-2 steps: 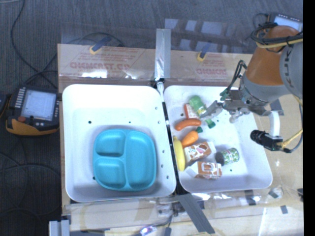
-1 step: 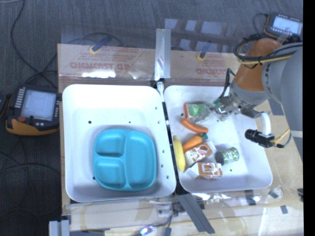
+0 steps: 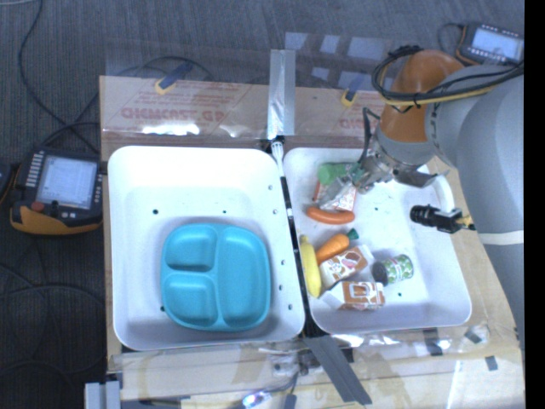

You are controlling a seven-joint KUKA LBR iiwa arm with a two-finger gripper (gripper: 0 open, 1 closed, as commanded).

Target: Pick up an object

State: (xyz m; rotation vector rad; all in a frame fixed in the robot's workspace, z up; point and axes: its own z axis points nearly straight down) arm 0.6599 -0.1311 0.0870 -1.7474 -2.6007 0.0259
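The gripper (image 3: pixel 364 175) is reaching down into the far part of the right bin (image 3: pixel 456 301), just beside a green item (image 3: pixel 330 174) and a small carton (image 3: pixel 341 199). I cannot tell if it is wide or narrow, or if it is holding something. Nearer in the same bin, a sausage (image 3: pixel 330 216), a carrot (image 3: pixel 333 246), a banana (image 3: pixel 309 267), a juice box (image 3: pixel 344 265), a green can (image 3: pixel 394 268) and a small box (image 3: pixel 363 295) are lying. In the left bin (image 3: pixel 128 228), a blue divided plate (image 3: pixel 215 274) is sitting.

no text or label (image 3: pixel 342 265) is legible.
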